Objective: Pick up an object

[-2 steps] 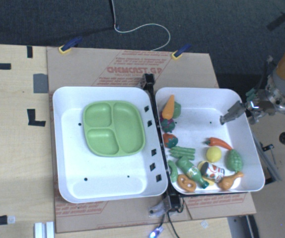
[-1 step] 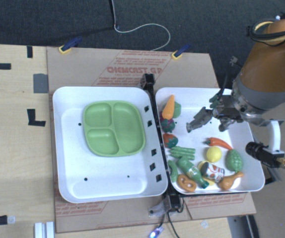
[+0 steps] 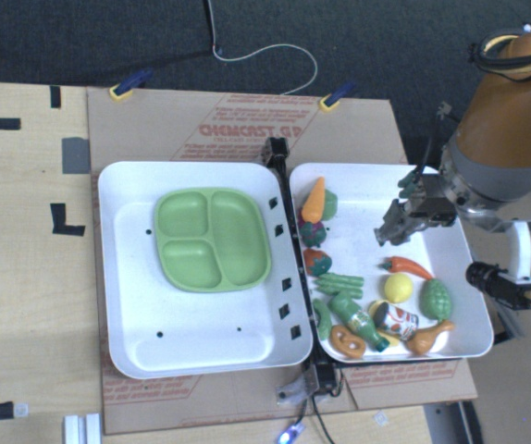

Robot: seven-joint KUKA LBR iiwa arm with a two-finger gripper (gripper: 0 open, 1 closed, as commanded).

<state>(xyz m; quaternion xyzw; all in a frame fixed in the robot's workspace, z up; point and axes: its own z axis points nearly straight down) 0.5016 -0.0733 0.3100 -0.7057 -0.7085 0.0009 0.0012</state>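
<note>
My gripper hangs over the middle of the right bin, with its dark fingers pointing down-left. Nothing is visible between the fingers. Toy food lies around it: a carrot at the bin's left wall, a red chili pepper just below the gripper, a yellow lemon, a green strawberry-shaped piece, green beans, a small bottle, a can and a chicken drumstick along the near edge.
The left bin holds a green sectioned plate. A black divider separates the two bins. The arm's grey and orange body stands over the right bin's right side. A white cable lies beyond the bench.
</note>
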